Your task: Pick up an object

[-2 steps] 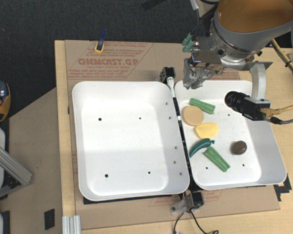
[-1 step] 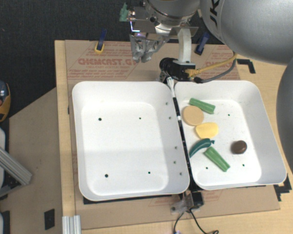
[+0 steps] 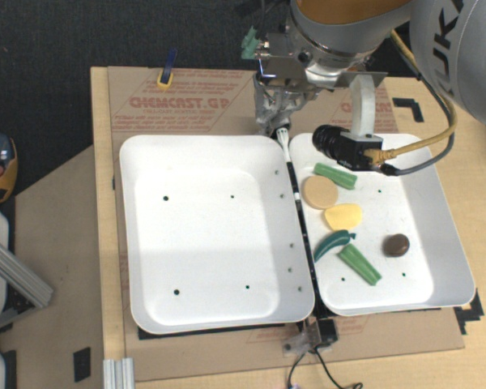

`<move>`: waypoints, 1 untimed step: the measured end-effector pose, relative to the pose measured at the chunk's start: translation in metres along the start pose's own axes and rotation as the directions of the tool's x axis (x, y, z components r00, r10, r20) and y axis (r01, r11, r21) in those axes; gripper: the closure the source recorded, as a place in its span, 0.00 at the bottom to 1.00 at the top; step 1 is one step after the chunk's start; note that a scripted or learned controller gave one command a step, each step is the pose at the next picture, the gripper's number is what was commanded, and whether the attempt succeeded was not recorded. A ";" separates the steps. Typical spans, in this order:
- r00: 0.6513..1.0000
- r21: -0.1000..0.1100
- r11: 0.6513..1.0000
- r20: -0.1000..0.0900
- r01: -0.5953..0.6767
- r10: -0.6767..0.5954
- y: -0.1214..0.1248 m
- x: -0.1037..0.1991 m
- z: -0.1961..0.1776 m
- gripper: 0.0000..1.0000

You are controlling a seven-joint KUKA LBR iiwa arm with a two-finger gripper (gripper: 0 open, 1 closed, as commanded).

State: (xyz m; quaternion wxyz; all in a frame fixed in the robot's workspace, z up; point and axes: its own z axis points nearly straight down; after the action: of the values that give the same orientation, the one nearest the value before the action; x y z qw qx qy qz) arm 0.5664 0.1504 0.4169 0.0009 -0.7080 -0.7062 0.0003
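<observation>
The round tan disc (image 3: 320, 192) lies in the right white plastic bin (image 3: 437, 217), a little below and right of the grey metal gripper (image 3: 279, 122). Near the disc are a short green block (image 3: 334, 176) and a yellow lump (image 3: 343, 215). A round brown lump (image 3: 396, 245) sits farther from the gripper. I cannot tell if the gripper is open or closed.
</observation>
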 end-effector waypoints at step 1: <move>1.000 -0.009 1.000 -0.002 0.006 -0.006 0.028 0.040 -0.045 1.00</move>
State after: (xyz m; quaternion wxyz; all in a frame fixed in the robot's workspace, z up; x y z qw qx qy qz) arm 0.5943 0.1906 0.4618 -0.0016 -0.7057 -0.7085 -0.0036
